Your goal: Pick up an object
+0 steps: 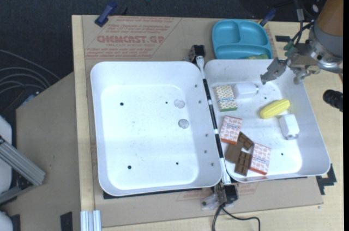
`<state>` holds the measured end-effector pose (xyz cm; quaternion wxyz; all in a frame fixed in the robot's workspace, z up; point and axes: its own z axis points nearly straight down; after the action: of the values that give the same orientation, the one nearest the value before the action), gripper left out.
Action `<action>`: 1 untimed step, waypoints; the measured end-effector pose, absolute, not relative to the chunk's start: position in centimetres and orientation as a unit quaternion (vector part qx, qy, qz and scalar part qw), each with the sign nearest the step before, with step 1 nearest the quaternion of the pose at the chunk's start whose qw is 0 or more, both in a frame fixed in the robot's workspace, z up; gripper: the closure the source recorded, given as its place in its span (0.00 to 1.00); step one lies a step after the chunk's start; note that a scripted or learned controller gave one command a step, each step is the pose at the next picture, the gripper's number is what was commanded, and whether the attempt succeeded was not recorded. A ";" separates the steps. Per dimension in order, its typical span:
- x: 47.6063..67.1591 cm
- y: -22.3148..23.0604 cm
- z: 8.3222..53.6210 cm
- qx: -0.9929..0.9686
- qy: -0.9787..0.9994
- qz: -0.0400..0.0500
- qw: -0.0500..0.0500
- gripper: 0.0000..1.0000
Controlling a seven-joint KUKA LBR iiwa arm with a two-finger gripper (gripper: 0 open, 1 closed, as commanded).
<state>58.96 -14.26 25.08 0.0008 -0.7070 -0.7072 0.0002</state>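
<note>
Up at the right bin's (319, 151) far edge, the gripper (283, 69) hangs with fingers apart; the arm is cut off.

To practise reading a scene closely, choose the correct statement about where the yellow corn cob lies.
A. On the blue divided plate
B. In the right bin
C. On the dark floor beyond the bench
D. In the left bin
B: the yellow corn cob rests on the floor of the right bin, close to a small white block, while the blue divided plate sits on the bench behind that bin.
</note>
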 end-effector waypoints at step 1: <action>61.7 -12.4 9.7 -0.707 -0.707 0.000 0.000 0.00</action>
<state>61.71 -12.44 9.70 0.0002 -0.7070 -0.7072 0.0000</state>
